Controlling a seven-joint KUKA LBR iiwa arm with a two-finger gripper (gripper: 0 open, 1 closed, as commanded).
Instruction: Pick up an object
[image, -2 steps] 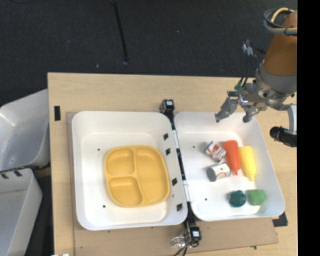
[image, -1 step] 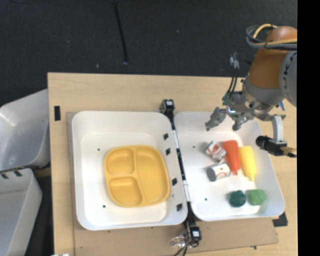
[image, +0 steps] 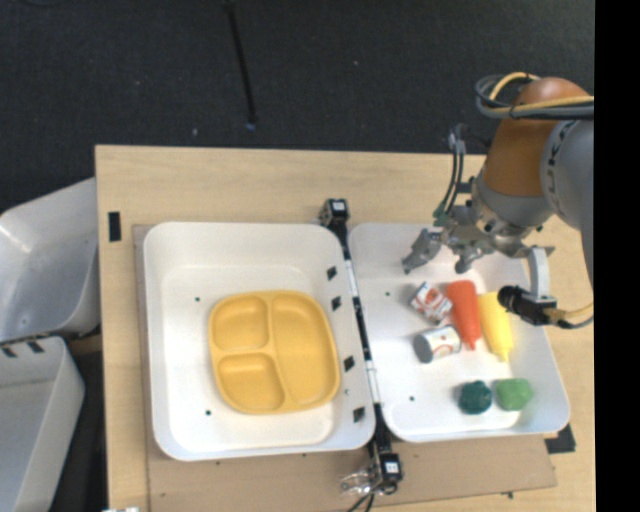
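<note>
Hovering over the right bin (image: 400, 250), far side, our gripper (image: 441, 256) spreads its 2 fingers wide, holding nothing; the carrot (image: 463, 308) lies just near of it, beside a yellow corn cob (image: 497, 324).

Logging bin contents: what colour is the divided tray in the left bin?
Yellow. The tray shows clearly in the camera view.

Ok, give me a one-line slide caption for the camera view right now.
Tool hovers open above the right bin, near a carrot, corn and small cans; yellow tray in left bin.
</note>
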